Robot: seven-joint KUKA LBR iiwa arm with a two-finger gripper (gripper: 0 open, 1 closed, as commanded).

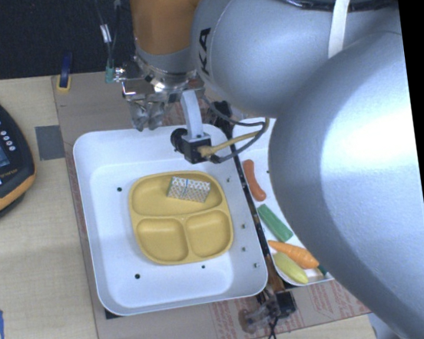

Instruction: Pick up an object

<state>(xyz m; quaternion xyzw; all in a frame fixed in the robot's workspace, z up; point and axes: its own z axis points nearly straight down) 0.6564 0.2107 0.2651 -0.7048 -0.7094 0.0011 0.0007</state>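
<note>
The claw [145, 118] hangs at the back edge of the left bin [102, 218]; I cannot tell if it is spread. The speckled block [190, 189] lies on the yellow plate [159, 238]. I think the claw must reach down to it next.

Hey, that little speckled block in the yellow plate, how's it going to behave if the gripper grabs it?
The speckled block looks small and flat-sided, so it is probably light and unlikely to roll. It lies in the top compartment of the yellow plate, which looks smooth, so a push may slide it. Stiffness I cannot tell.
</note>
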